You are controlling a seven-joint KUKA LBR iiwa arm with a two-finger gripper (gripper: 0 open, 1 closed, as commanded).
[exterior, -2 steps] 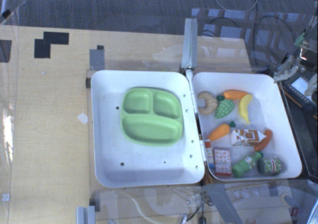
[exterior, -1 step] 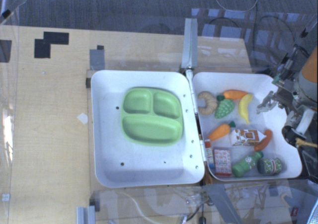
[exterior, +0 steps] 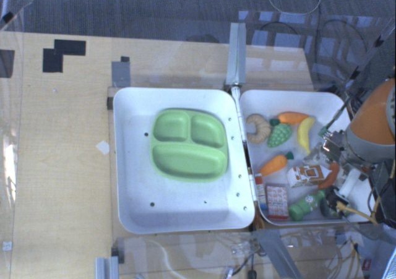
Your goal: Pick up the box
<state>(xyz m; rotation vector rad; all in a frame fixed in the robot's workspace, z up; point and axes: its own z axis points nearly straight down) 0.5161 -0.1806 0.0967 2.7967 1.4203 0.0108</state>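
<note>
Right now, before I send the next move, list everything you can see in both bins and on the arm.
Divided plate: one, green, middle of left bin.
Pretzel: one, tan, right bin, upper left.
Grapes: one, green, beside pretzel.
Carrots: two, orange, one at top, one mid-bin.
Banana: one, yellow, upper right.
Box: one, white and orange, under the gripper.
Flat pack: one, red and white, lower left.
Bottle: one, green, bottom edge.
Gripper: one, grey, above box; arm orange-banded, right side.

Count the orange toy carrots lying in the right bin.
2: one orange toy carrot near the bin's far wall, another mid-bin beside the small white box. The arm may hide more.
</note>
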